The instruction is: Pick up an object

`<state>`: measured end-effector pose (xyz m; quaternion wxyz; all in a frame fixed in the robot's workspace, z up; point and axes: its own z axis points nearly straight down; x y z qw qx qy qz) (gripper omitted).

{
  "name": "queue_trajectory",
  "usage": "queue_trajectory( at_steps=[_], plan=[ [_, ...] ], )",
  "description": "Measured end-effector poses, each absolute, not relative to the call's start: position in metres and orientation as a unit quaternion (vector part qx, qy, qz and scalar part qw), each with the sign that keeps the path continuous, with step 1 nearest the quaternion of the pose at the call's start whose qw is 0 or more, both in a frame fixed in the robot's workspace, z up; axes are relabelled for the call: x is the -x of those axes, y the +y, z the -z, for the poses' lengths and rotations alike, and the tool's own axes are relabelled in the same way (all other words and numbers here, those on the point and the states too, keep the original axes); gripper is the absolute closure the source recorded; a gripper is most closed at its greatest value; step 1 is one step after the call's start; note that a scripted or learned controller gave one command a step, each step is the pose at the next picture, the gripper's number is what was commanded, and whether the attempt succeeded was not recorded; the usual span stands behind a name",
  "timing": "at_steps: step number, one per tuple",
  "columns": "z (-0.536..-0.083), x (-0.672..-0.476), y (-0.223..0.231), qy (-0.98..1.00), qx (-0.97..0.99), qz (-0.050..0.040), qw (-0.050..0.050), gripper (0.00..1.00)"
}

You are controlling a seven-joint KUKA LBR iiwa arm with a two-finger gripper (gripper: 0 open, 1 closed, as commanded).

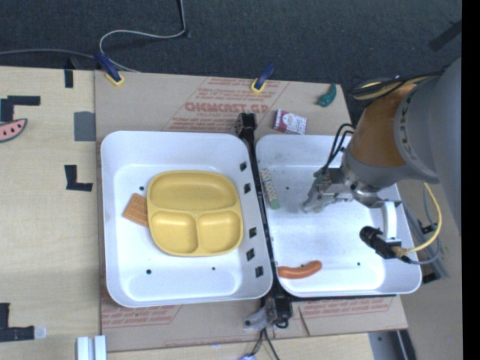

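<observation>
Orange, probably soft and light, the toy hot dog (299, 269) lies by the right bin's (330, 287) front wall, best pinched across its middle by my claw (315, 203), whose state I cannot tell.

Cardboard sheet (225, 107) is covering the bench (45, 201), carrying two white bins: left bin (120, 223) and right bin (390, 280) touching side by side. Behind the right bin, a small red packet (289, 121) is lying flat, a teal clip (326, 95) sitting just beyond.
</observation>
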<state>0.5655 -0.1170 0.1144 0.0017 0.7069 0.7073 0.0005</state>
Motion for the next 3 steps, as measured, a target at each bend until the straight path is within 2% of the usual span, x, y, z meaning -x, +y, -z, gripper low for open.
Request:
queue_trajectory(
  at_steps=[1,2,3],
  plan=[
    [-0.114,-0.565,-0.117,0.707,-0.707,-0.0005,0.002,0.0],
    [-0.086,-0.591,-0.117,0.707,-0.707,-0.0001,0.0,0.0],
    [-0.096,-0.591,-0.118,0.707,-0.707,-0.0003,0.003,1.0]
  ],
)
